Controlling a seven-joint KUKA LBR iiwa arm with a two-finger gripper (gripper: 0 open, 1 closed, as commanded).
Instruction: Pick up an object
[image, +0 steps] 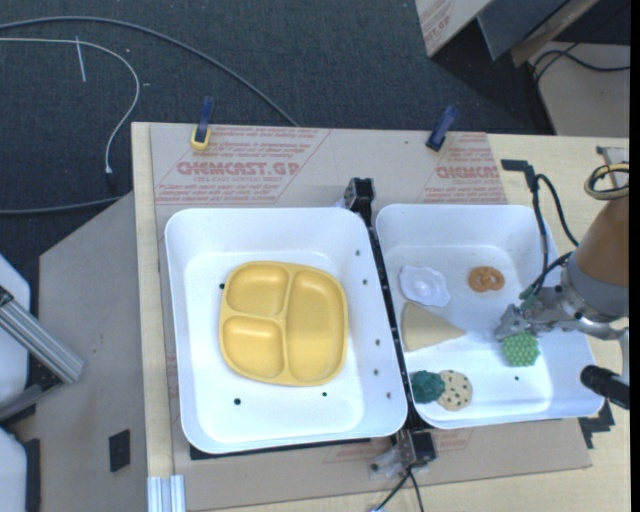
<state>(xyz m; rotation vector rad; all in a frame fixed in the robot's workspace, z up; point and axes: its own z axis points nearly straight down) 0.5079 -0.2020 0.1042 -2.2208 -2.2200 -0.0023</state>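
Camera view: both bins are seen from above, at a slant.
Landmark: the right bin (392, 232) is taken as reference for all places.
Left bin (190, 240): it lies just beside the right bin and a yellow plate (284, 322) with compartments is held in it.
Arm (608, 258): it is reached in over the right edge of the right bin.
Gripper (522, 322): it is lowered inside the right bin, near that edge; whether it is open or closed cannot be told.
Broccoli (520, 349): a green piece is found just below the gripper, touching or nearly so; it is judged the likely target.
Other things in the right bin: a brown cookie (487, 279) towards the back, a white piece (425, 286) and a pale wedge (428, 327) near the middle, a teal piece (426, 385) and a speckled cookie (455, 389) at the front.
Progress: nothing is seen lifted; every thing rests on the bin floor. The approach appears made; the grasp and the lift are judged as left.
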